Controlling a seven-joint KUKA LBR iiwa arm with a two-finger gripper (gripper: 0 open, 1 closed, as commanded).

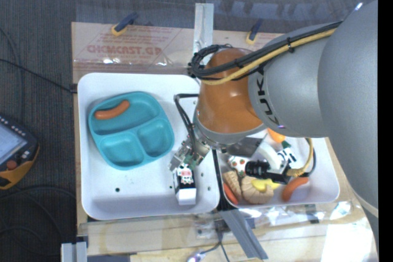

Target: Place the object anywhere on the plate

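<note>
A teal plate (132, 129) with three compartments lies in the left bin (104, 193). An orange-red sausage (112, 110) rests in the plate's upper compartment. My gripper (183, 164) hangs over the left bin's lower right corner, to the right of the plate and off it. Directly below its tip is a small white box with black marks (185, 186), standing on the bin floor by the dividing wall. I cannot make out whether the box is touched or gripped. The orange wrist band (227, 95) and grey arm cover the space between the bins.
The right bin (328, 184) holds several toy foods: a tan bread piece (233, 184), a yellow piece (263, 186), an orange carrot shape (293, 187) and a white-and-black item (270, 156). The arm hides that bin's upper part. Bare floor lies below the plate.
</note>
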